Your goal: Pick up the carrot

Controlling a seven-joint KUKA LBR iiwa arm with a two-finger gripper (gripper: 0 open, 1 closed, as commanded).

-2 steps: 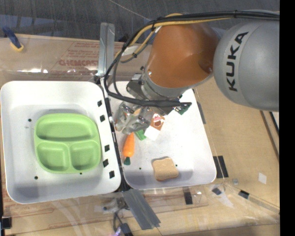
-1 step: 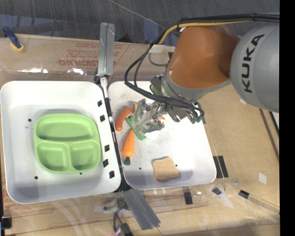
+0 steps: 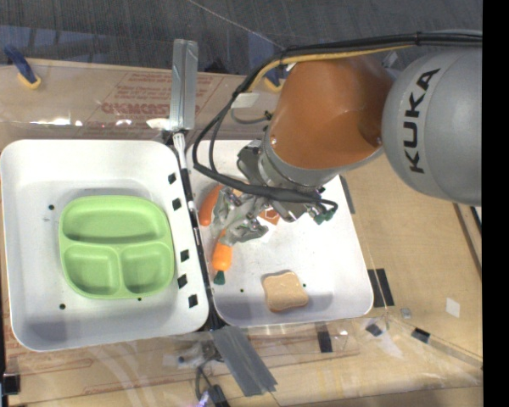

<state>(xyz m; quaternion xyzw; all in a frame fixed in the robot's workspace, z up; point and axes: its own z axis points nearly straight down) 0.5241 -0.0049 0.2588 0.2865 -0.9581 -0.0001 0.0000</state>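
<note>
- Carrot (image 3: 222, 257): it lay in the right bin (image 3: 348, 287), near that bin's left wall and nearer the camera than my wrist; a small orange body with a green end.
- Long axis: it ran near-to-far with a slight lean, the green end pointing toward the near edge and the orange end toward the far side.
- Handling, as I judged it: light, stiff and smooth, likely a toy, so prone to roll or slip; I would take it across the orange middle, my fingers closing left-to-right, square to the long axis.
- Hazard: the left wall stood just beside it, leaving little room for a finger on that side.
- My gripper (image 3: 246, 219): it hung over the far-left part of the right bin, just beyond the carrot; I cannot tell how it stood or whether it had hold of anything.
- Second orange piece (image 3: 209, 205): just left of my gripper, against the wall.
- Tan slice (image 3: 285, 292): near the front of the right bin, apart from the carrot.
- Green tray (image 3: 116, 246): in the left bin (image 3: 25, 227).
</note>
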